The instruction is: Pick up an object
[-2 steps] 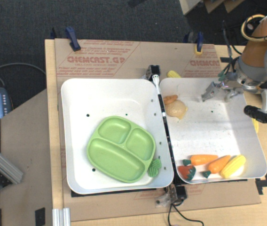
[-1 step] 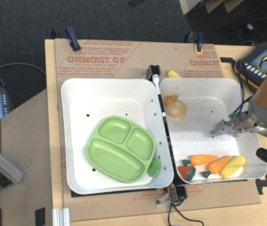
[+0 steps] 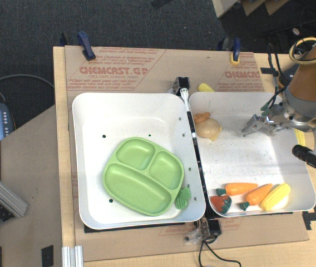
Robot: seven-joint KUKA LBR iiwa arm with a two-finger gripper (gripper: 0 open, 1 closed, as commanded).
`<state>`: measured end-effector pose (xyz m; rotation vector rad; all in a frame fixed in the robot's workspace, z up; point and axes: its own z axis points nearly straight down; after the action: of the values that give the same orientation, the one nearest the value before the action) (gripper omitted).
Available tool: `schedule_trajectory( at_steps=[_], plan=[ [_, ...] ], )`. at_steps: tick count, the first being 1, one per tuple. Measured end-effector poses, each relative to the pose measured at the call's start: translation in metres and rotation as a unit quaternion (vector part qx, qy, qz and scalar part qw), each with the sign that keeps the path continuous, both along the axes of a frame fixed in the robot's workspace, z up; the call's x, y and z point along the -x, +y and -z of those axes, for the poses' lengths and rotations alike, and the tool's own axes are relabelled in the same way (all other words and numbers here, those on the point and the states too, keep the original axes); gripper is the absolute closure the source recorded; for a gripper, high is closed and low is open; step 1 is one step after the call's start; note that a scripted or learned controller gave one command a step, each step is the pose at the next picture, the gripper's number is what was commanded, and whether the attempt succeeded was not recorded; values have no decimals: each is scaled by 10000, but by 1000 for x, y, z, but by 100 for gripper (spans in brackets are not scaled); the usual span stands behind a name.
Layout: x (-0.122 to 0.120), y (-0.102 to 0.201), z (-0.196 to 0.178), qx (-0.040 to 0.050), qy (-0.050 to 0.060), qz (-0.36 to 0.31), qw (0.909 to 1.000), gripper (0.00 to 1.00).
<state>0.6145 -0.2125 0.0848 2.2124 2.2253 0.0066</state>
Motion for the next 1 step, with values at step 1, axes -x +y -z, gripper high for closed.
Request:
schedule_trajectory(
  at_steps=[1],
  plan=[
    [-52, -4, 1, -98, 126, 12, 9999, 0]
  ],
)
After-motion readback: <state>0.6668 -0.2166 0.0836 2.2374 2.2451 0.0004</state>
